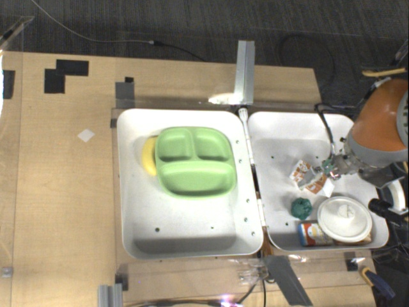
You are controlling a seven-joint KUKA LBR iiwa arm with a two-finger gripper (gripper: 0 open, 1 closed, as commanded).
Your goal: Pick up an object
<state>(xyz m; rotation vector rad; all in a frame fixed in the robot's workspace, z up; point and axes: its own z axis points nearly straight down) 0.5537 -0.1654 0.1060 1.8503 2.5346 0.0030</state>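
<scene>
The right bin (pixel 281 133) holds a crinkled white and red snack packet (pixel 307 176), a dark green lumpy object (pixel 301 207), a round white lidded bowl (pixel 345 218) and a small can with a red and blue label (pixel 310 233) lying on its side. My gripper (pixel 331 167) reaches in from the right, low over the packet's right end, and seems to touch it. The grey wrist and orange band (pixel 383 117) rise behind it. The left bin (pixel 137 190) carries a green divided plate (pixel 193 160) with a yellow object (pixel 149 157) half hidden under its left edge.
A metal post (pixel 245 69) stands behind the ridge between the two bins. Black cables (pixel 326 123) run along the right bin's far right corner. The wooden bench (pixel 57 184) stretches out to the left of the bins.
</scene>
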